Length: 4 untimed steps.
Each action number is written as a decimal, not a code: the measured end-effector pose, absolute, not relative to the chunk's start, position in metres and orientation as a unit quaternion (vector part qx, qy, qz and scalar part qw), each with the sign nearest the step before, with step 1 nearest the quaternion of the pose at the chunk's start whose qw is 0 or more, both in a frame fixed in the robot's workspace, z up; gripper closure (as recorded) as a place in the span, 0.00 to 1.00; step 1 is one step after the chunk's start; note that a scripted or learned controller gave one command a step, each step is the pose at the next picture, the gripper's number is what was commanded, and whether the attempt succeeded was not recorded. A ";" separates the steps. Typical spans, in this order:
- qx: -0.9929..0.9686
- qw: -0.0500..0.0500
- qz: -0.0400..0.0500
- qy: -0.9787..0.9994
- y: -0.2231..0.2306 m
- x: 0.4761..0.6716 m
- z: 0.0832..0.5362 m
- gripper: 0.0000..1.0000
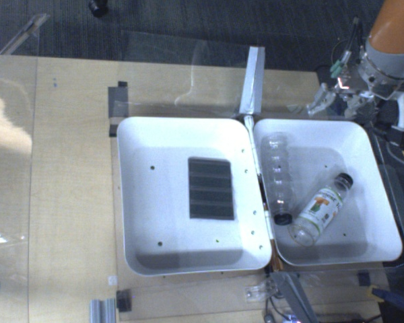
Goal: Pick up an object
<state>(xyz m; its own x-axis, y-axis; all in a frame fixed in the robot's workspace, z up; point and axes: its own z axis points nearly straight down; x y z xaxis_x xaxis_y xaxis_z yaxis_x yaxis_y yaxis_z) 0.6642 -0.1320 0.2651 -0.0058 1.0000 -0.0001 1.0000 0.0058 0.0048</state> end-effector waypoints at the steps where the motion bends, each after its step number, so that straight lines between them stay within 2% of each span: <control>1: 0.718 0.002 0.000 0.696 -0.131 0.565 0.122 0.00; 2: 0.722 0.012 0.002 0.692 -0.125 0.666 0.092 0.00; 3: 0.664 0.005 0.002 0.748 -0.142 0.605 0.089 0.00; 4: 0.621 0.002 -0.002 0.784 -0.110 0.669 0.088 0.00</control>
